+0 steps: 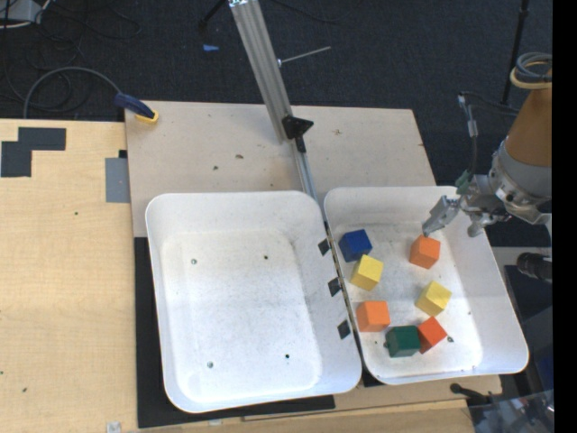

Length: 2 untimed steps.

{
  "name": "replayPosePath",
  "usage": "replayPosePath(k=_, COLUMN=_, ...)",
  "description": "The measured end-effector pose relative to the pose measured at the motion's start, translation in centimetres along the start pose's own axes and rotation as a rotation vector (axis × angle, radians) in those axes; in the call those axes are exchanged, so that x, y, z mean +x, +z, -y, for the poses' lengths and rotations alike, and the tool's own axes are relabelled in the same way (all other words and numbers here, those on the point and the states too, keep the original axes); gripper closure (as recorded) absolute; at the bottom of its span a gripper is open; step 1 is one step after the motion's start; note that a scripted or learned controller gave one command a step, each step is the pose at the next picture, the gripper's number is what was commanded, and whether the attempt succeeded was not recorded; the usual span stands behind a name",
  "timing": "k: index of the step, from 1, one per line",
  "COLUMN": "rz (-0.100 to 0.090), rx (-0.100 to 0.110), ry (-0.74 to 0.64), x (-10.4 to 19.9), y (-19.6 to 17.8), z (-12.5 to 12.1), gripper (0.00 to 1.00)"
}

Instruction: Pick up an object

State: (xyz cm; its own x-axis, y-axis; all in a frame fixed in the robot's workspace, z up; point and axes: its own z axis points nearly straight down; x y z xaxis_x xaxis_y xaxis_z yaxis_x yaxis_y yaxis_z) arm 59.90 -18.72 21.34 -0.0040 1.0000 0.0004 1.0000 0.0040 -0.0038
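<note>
The right bin [505,332] holds several small cubes. A blue cube [355,244] and a yellow cube [367,271] lie near its left wall. An orange cube [425,252] sits toward the upper right, with a second yellow cube [434,298] below it. Another orange cube [373,315], a green cube [403,340] and a red-orange cube [432,332] cluster at the front. My gripper [458,221] hangs over the bin's upper right part, just above and right of the upper orange cube. It is open, with nothing between its fingers.
The left bin [171,242] stands beside the right one, their walls meeting at black clips [334,286]. A slanted aluminium bar [263,61] rises behind the bins. The wooden bench extends to the left and back.
</note>
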Motion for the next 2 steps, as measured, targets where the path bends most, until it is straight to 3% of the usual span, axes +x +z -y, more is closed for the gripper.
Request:
replayPosePath(k=1, rz=0.0, rx=-0.003, ry=0.001, x=-2.2, y=12.4, z=-3.3, gripper=0.0)
replayPosePath(k=2, rz=0.002, rx=-0.011, ry=0.0, x=-1.6, y=3.8, z=-3.7, gripper=0.0)
